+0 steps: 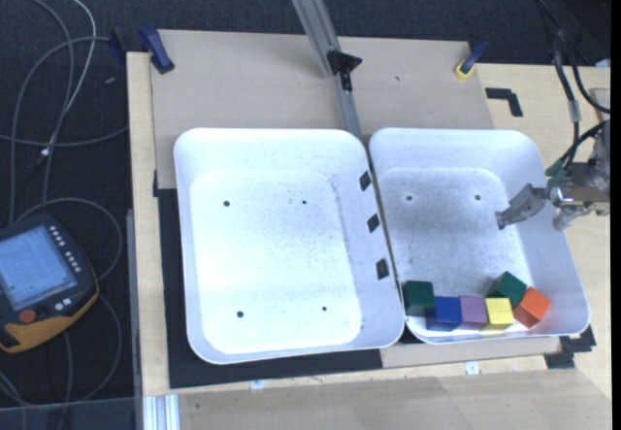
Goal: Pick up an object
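Several small blocks lie in a row along the front wall of the right bin (543, 166): a dark green block (419, 295), a blue one (447, 312), a purple one (473, 309), a yellow one (499, 312), a green one (510, 285) and an orange one (533, 307). My gripper (536, 215) hangs over the bin's right side, up and back from the blocks. It is open, with nothing between its fingers. One finger (514, 209) points left over the bin floor.
The left bin (194, 156) sits beside the right one, with black clips (373, 221) on the shared rim. A slanted metal pole (309, 6) rises from the back. A teach pendant (39, 273) and cables lie off the bench at left.
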Robot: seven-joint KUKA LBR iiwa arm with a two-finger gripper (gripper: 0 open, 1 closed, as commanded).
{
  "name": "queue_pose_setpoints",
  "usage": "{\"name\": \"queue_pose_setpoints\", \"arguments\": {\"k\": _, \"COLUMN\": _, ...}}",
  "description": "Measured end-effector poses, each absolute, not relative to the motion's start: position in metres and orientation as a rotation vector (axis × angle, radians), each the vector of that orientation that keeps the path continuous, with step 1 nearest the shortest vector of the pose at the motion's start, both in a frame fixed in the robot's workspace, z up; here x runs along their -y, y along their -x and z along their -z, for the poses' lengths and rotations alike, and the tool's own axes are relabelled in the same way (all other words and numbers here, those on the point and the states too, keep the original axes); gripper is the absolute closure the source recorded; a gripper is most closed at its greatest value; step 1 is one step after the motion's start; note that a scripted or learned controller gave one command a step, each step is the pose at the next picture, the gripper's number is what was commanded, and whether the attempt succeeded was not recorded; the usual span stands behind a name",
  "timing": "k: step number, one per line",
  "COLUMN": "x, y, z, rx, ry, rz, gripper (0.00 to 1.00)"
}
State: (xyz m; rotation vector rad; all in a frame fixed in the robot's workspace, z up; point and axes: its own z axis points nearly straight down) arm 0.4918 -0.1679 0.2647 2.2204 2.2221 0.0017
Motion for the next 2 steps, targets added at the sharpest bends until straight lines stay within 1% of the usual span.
{"name": "queue_pose_setpoints", "arguments": {"k": 1, "x": 0.118, "y": -0.499, "z": -0.123, "rx": -2.232, "ry": -2.226, "rz": 0.006, "gripper": 0.00}}
{"name": "queue_pose_setpoints", "arguments": {"k": 2, "x": 0.099, "y": -0.563, "z": -0.098, "rx": -2.226, "ry": -2.215, "rz": -0.004, "gripper": 0.00}}
